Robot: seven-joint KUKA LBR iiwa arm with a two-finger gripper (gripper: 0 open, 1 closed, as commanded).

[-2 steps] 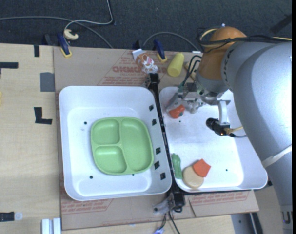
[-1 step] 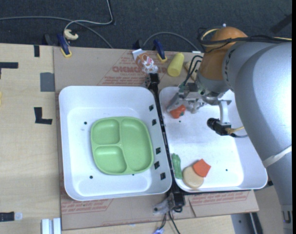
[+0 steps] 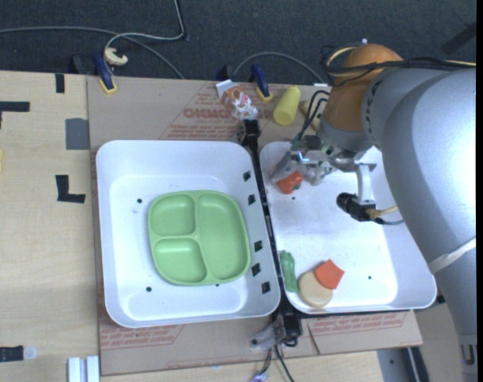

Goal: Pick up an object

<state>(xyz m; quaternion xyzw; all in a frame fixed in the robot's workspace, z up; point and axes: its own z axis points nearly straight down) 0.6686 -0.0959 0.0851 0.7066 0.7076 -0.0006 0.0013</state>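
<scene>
The left bin (image 3: 114, 213) holds a green tray (image 3: 198, 237); the right bin (image 3: 392, 269) holds small foods, and the gripper (image 3: 298, 168), state unclear, hangs over an orange piece (image 3: 289, 184).

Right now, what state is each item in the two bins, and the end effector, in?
Green divided plate: lying flat in the left bin.
Small red-orange object: on the right bin floor, directly at the end effector.
Orange piece: leaning on the tan round piece.
Green piece: lying along the right bin's left wall.

place: robotics lab | cues: taped cardboard bench (image 3: 146, 110); white bins (image 3: 114, 237); loose cables (image 3: 146, 42)
</scene>
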